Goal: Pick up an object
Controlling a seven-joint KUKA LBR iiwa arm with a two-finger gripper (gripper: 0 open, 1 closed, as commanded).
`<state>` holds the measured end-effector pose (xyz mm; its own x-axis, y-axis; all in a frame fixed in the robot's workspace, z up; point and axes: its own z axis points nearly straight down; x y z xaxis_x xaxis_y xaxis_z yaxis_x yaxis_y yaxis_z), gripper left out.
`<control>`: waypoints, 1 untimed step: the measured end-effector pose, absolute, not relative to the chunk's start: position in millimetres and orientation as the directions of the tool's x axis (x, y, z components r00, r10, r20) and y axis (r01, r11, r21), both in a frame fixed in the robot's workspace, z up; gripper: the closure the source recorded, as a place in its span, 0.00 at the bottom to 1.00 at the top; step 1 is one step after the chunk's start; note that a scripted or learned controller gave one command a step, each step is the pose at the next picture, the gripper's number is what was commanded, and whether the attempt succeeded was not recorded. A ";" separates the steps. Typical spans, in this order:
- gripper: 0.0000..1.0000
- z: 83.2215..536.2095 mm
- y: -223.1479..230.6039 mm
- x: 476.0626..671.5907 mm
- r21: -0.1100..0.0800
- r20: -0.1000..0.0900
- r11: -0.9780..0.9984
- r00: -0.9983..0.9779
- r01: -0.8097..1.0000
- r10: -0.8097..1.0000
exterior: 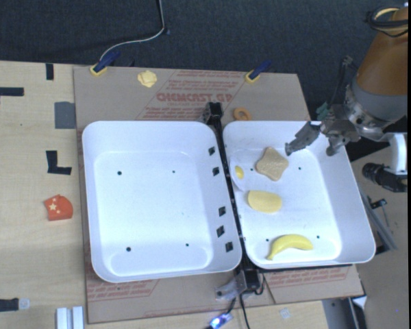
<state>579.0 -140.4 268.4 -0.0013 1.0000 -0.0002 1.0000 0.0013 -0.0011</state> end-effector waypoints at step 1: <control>0.00 77.2 -100.8 597.0 -0.007 0.000 0.003 -0.003 1.000 1.000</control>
